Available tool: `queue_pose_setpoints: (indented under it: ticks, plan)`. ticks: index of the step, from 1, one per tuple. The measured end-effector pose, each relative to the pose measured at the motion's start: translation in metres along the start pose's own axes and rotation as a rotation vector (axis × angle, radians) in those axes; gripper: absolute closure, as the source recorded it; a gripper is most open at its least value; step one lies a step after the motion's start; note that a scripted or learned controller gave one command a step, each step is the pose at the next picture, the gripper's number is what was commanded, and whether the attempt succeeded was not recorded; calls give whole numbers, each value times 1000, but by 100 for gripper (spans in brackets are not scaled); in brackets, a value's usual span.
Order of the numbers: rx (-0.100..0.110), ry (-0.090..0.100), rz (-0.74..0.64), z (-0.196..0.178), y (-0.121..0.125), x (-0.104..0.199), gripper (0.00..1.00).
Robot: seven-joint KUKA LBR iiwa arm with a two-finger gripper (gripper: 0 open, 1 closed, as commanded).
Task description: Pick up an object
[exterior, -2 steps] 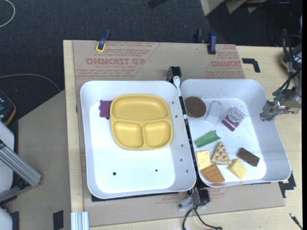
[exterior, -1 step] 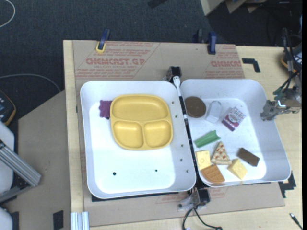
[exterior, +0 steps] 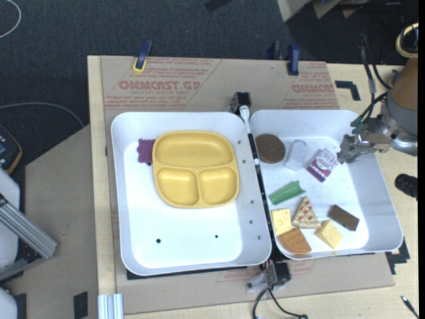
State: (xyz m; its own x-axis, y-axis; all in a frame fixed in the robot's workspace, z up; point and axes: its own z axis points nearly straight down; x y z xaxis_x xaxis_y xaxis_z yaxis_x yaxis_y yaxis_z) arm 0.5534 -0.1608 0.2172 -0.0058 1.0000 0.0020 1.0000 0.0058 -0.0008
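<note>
- The tabletop point(exterior: 199, 78) is a brown board carrying two shallow white bins side by side.
- The left bin point(exterior: 133, 198) holds a yellow divided plate point(exterior: 196, 168), with a purple item point(exterior: 145, 150) tucked against the plate's left edge.
- The right bin point(exterior: 378, 198) holds a scatter of small things.
- The arm enters from the right; its gripper point(exterior: 346, 150) hovers over the right bin's upper right part. Whether the fingers are apart or closed, or hold anything, cannot be told.
- Just left of it lies a purple-and-white packet point(exterior: 323, 164), beside a clear cup point(exterior: 297, 154).
- A brown round disc point(exterior: 270, 148) sits near the bin's upper left.
- Lower down: a green piece point(exterior: 287, 193), pizza slice point(exterior: 305, 213), brown block point(exterior: 344, 217), yellow cheese wedge point(exterior: 330, 234), orange biscuit point(exterior: 294, 240).
</note>
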Motion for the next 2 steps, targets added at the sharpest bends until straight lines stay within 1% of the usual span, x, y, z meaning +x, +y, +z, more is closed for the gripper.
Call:
queue_pose_setpoints:
  ticks: [1, 2]
  plan:
    - [-3, -2, 0, 9, 25, 51, 100]
    - [-5, -2, 1, 5, 49, 89, 100]
